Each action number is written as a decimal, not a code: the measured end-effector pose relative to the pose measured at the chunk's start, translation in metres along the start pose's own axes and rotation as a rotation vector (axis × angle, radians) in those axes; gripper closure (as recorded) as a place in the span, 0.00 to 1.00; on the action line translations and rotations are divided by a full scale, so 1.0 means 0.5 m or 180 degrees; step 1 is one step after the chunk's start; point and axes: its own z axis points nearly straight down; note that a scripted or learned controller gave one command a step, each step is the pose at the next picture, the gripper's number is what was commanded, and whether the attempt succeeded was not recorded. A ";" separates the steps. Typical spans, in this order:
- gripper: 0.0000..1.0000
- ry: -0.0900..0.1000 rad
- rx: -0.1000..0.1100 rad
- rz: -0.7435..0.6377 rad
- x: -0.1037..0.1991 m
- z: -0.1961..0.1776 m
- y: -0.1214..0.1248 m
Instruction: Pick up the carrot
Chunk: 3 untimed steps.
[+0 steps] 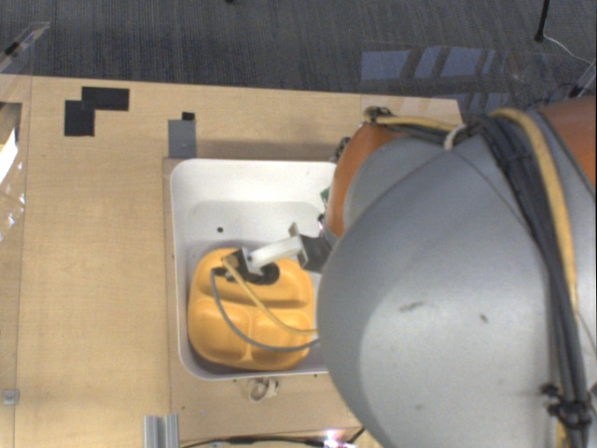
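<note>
The arm leans in so far that its grey bulk covers most of what lies on its own side of the hand. The hand, a yellow lump with a dark cable looped over its top, sits low inside the bin, close to the near wall and just clear of the outer one. From that I judge it is pushed down for a grab rather than travelling across.

Its working end points down and away from me under that yellow body, so I cannot tell whether the hand is apart, together or clamped on anything.

Where the carrot lies I cannot tell either. My guess is that it is beneath the hand or under the arm behind it, since the bare white floor beyond the hand holds nothing orange. The orange band further back belongs to the arm. Past the hand, against the arm's edge, there is a green sliver, too small to name.

The surface out beyond the bin carries a few black marks.

Whether this try has caught anything can only be judged once the hand lifts.
</note>
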 end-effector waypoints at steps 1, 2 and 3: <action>1.00 0.0011 0.0017 -0.0284 0.060 0.006 -0.185; 1.00 0.0032 0.0009 -0.0266 0.066 -0.017 -0.176; 1.00 0.0047 -0.0003 0.0041 0.045 -0.294 -0.166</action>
